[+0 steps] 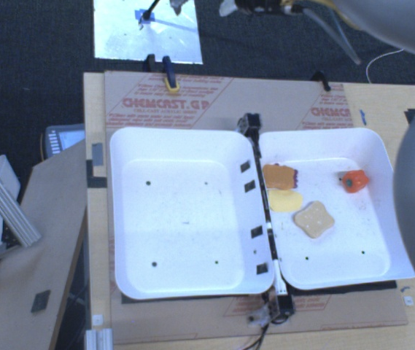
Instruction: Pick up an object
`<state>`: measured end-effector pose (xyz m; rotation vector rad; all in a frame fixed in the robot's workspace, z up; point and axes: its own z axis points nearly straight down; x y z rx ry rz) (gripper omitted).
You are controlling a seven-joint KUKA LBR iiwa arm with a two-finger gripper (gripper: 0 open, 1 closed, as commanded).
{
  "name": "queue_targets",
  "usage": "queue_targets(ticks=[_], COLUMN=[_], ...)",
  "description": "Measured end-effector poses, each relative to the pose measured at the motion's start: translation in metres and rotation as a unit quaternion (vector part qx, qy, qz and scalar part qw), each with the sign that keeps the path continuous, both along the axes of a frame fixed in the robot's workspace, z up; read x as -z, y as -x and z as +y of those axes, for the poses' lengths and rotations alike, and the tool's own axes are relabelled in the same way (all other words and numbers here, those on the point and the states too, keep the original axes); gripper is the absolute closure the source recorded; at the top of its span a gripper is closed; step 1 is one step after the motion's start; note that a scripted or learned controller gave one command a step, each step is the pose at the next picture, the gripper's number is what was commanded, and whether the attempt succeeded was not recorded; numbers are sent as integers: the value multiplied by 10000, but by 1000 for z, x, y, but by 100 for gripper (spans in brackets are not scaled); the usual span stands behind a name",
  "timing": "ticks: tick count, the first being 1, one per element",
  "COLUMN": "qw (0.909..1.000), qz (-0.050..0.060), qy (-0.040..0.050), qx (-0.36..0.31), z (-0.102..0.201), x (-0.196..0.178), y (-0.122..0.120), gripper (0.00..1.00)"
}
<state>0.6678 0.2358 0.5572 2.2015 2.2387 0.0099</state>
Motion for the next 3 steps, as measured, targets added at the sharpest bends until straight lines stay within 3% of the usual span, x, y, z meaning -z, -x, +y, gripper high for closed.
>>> queue_targets(ticks=[1, 2, 3], qw=[10000, 10000, 10000], qz=[-12, -9, -21], qy=[-7, -5, -11], qx=[-20, -23, -43], z=[1, 1, 1], x=[-11, -11, -23], y=[0, 0, 0], gripper=[100, 0, 100])
